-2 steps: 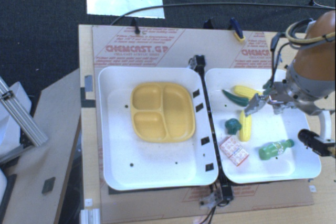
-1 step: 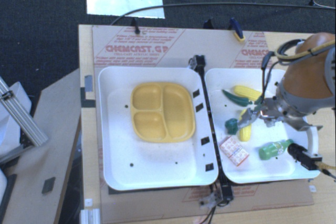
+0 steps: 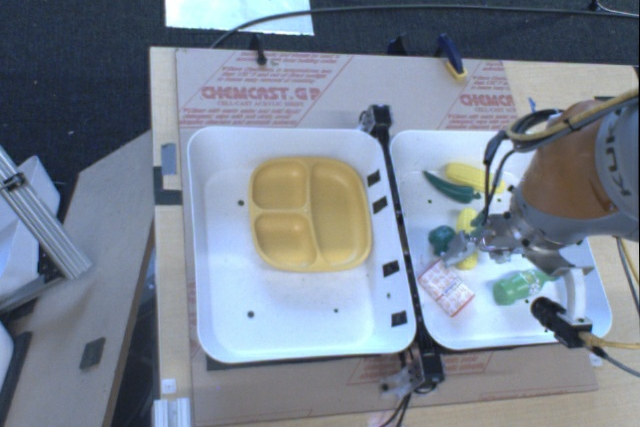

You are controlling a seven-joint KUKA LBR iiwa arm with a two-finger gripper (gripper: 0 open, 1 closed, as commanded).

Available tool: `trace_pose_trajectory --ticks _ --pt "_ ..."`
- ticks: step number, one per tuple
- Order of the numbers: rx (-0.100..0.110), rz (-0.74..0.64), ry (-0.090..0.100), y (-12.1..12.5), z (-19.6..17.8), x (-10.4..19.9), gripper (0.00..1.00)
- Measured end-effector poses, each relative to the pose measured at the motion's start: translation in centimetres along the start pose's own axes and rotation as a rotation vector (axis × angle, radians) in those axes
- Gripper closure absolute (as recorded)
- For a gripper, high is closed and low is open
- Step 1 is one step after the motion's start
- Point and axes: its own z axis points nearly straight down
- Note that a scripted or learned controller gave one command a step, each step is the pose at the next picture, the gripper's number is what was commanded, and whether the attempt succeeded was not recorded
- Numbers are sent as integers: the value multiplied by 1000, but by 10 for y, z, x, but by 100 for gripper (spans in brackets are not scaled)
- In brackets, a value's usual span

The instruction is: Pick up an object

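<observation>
Jaws (image 3: 468,245) sit low in the right bin (image 3: 590,310), over the small cluster at its middle. Can't tell if they're spread or pressed together; the wrist body blocks the tips, and nothing is visibly pinched between them.

Right at the jaws: a dark teal piece (image 3: 441,237) on their left, a small yellow piece (image 3: 466,218) just far of them, both close enough that either could be the target. Near side of the jaws: a red-and-white packet (image 3: 446,287) lying flat. To the right, a green toy (image 3: 515,288) part-hidden under the wrist. Far end of the bin: a yellow banana-like item (image 3: 466,177) lying against a dark green pepper-like item (image 3: 447,185).

To do this step well, my read:
- commit to one item; teal piece looks the most isolated
- centre the jaws over it, not over the gap between teal and yellow
- go straight down, close fully, lift vertically
- check something actually hangs between the jaws before calling it picked
- risk: the clutter nudges a neighbour in and the grip slips

Arm pose: comes in from the right, orange band (image 3: 565,177) above the wrist, wrist tipped down and pointed left into the bin. Cables loop over the forearm.

Left bin (image 3: 215,315) holds a yellow divided plate (image 3: 310,213), well apart from the jaws. Both bins sit on the surface (image 3: 300,85).
</observation>
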Motion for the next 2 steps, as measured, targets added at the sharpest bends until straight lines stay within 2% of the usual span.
trace_pose_trajectory --ticks 1,2 --pt "-8 -3 8 3 34 3 0" --pt "-15 -5 6 7 23 2 100"
